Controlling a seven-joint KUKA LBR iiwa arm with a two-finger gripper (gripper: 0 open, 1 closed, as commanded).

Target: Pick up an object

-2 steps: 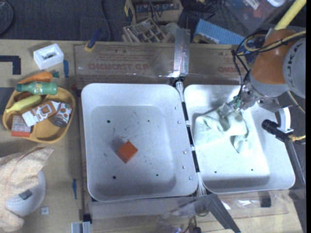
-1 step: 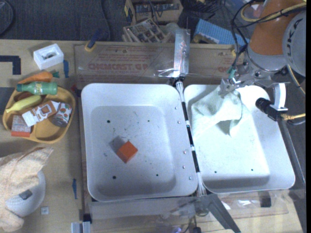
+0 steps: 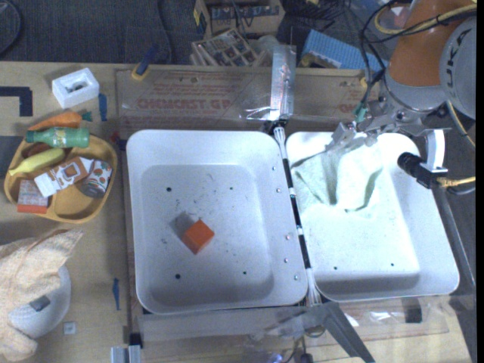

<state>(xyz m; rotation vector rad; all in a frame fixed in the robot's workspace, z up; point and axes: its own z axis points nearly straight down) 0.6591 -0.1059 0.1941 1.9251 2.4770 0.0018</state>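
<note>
A pale green cloth (image 3: 342, 178) is in the right bin (image 3: 393, 278), at its far left part. Its top edge is drawn up into a peak under my gripper (image 3: 349, 134), and the rest drapes down onto the bin floor. The fingers are shut on that raised edge. An orange cube (image 3: 200, 236) lies on the floor of the left bin (image 3: 151, 278), near its middle, far from the gripper. The arm's orange band (image 3: 427, 32) is at the top right.
A yellow bowl (image 3: 72, 206) holding bottles and packets sits left of the bins. A beige cloth (image 3: 34, 274) lies at the lower left. A cardboard sheet (image 3: 189, 100) and a small white box (image 3: 76, 87) lie behind the left bin.
</note>
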